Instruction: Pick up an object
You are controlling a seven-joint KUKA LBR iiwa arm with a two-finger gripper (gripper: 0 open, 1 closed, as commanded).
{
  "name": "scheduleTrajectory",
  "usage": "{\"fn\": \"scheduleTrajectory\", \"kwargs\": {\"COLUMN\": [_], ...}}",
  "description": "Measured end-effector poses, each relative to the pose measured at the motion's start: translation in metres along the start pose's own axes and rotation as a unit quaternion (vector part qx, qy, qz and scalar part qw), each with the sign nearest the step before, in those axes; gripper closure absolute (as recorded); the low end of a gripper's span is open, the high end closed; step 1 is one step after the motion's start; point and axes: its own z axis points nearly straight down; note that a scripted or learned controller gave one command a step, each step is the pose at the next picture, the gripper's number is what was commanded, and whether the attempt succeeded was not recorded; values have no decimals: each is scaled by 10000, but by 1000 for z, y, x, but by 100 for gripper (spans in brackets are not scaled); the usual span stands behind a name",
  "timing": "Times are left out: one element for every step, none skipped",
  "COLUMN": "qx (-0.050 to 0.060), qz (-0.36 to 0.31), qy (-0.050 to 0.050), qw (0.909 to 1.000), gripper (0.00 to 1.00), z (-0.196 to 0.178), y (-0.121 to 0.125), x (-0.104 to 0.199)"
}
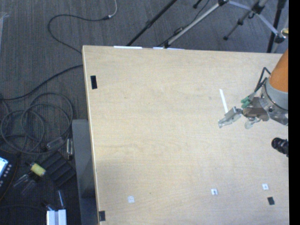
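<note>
On your left, cables point(33, 125) lie coiled on the grey carpet beside the counter point(164, 139). Across the pale wooden counter, find the task's thing: a thin white stick point(223, 101), straight, lying flat and slightly tilted. Just right of and below it, the pincer point(229, 117) hovers with fingers apart, clamped on nothing.

One bench point(154, 139) carries one white stick point(223, 101), two black tape marks point(93, 82), and three small white tags point(214, 191), with one pincer point(229, 117) above it.
</note>
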Motion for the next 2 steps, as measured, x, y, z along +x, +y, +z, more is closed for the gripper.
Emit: {"fn": "scheduleTrajectory", "kwargs": {"qx": [1,0], "qz": [858,1299], "qy": [-5,-15], "qw": [9963,9915], "gripper": [0,0], "z": [-7,10], "y": [52,139], "x": [-28,15]}}
